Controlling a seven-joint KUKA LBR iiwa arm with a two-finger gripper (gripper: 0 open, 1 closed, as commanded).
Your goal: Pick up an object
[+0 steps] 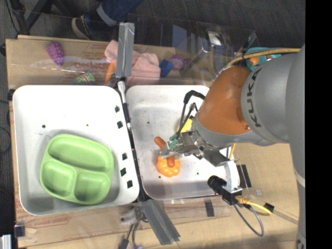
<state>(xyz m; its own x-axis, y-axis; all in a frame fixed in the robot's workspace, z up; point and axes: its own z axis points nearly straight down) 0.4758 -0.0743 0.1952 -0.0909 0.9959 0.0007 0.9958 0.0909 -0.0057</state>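
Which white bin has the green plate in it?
The left white bin holds the green divided plastic plate. The right white bin instead holds a small orange pumpkin-shaped toy beside the gripper.

Bench (pixel 62 221) w/ 2 white bins side by side: left bin (pixel 26 118), right bin (pixel 150 102).

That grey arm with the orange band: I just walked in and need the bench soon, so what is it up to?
The arm's hand is low in the right-hand shallow white bin, right beside a small orange pumpkin-shaped toy and a small orange-red carrot-like piece. Nothing looks lifted yet. A green divided plastic tray lies in the left bin.
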